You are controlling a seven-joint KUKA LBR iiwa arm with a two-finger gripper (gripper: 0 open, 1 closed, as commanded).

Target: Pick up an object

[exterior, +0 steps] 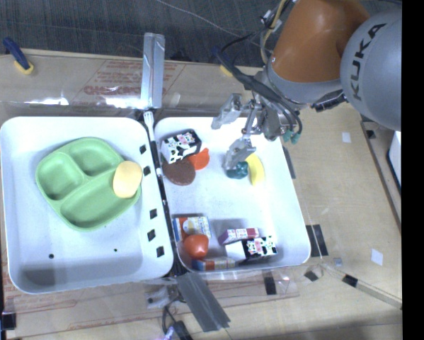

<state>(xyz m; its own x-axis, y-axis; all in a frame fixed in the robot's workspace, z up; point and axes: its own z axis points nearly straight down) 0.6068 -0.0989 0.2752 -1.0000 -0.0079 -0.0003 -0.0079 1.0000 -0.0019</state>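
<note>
My gripper (233, 134) hangs over the back of the right bin (289, 211), open, and I see nothing between its fingers. One finger (226, 112) points toward the bin's back wall. The other finger (238, 151) ends just above a small teal object (233, 171), which lies against a yellow banana-shaped piece (255, 169). To the left of these lie a cow-patterned carton (180, 145), an orange piece (199, 159) and a brown disc (178, 173).
At the right bin's front lie a red tomato (195, 246), a small carton (191, 226), a cow-patterned box (255, 247) and a pink-topped box (238, 234). The left bin (27, 261) holds a green divided plate (73, 183) with a yellow lemon (127, 179) on its edge.
</note>
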